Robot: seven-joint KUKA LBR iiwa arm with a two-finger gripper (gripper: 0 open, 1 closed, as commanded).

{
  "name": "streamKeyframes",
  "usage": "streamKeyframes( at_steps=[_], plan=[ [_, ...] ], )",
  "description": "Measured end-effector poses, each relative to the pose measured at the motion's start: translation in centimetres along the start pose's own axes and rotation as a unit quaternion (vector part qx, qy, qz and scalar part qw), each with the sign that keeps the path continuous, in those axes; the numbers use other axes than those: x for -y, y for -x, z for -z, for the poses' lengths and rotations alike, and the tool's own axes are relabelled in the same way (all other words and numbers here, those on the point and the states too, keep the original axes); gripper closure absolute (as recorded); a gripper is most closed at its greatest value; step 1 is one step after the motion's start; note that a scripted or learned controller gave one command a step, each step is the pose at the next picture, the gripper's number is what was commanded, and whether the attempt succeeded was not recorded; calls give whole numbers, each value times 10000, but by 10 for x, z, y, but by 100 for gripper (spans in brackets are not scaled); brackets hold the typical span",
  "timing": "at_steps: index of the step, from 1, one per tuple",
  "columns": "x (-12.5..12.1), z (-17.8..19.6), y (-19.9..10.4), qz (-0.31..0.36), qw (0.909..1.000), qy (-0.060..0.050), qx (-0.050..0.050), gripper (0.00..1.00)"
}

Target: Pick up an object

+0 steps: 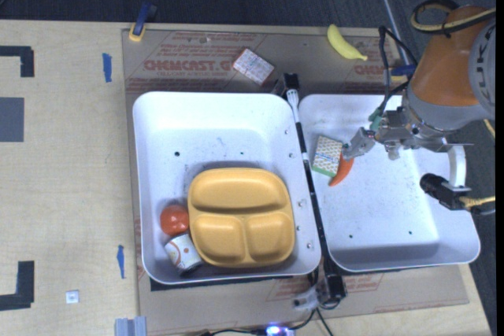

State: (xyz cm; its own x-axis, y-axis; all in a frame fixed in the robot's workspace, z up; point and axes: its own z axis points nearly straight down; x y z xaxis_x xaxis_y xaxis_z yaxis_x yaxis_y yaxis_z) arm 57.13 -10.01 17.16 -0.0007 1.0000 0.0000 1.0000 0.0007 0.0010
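A pale wooden bench (63, 193) carries two shallow white bins: the left bin (157, 130) holds a yellow plastic compartment tray (239, 215), a red ball (173, 218) and a small white-and-orange cup (183, 251); in the right bin (409, 240) the two-finger gripper (356, 149) hangs beside an orange carrot-shaped toy (340, 171) and green-white card (326, 154), finger spread unclear; a yellow banana (345, 43) lies beyond

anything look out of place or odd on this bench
Two things lie outside the bins on the brown board behind them: a yellow banana near the right bin's far edge, and a small patterned card tilted behind the left bin. Nothing looks spilled or broken.
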Motion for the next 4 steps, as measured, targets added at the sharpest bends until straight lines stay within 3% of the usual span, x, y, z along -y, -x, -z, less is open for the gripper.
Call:
streamKeyframes(
  at_steps=[1,2,3,4],
  plan=[
    [13,-83,5,2,10000,23,-16,0],
    [45,-86,-5,-7,10000,6,-2,0],
    [44,-75,-5,-8,10000,25,2,100],
    [44,-75,-5,-8,10000,24,2,0]
  ],
)
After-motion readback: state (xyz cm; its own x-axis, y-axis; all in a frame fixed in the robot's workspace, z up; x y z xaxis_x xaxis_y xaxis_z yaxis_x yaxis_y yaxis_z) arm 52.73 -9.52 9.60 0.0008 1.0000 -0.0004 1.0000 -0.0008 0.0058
